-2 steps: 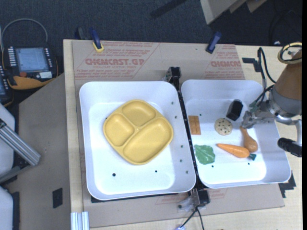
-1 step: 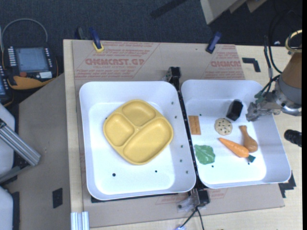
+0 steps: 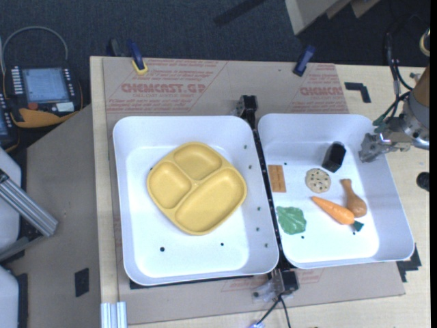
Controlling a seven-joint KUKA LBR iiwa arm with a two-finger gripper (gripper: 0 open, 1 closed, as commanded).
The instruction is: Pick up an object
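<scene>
Orange stands out most in the right shallow white bin (image 3: pixel 382 183): a tapered toy carrot (image 3: pixel 333 210) with a small green tip lies slantwise near the middle, just beside a tan plastic drumstick (image 3: pixel 353 198). A round speckled cookie (image 3: pixel 317 179) sits to their left, with a flat brown cracker strip (image 3: pixel 276 178) near the bin's left wall and a green leafy lettuce piece (image 3: pixel 291 220) below it. A small black block (image 3: pixel 334 156) rests toward the far side. The left shallow white bin (image 3: pixel 136 244) bears a yellow three-compartment plate (image 3: pixel 196 187). At the right bin's far right edge hangs the grey two-finger gripper (image 3: pixel 373 147), clear of every object; whether it is wide or narrow cannot be told.
</scene>
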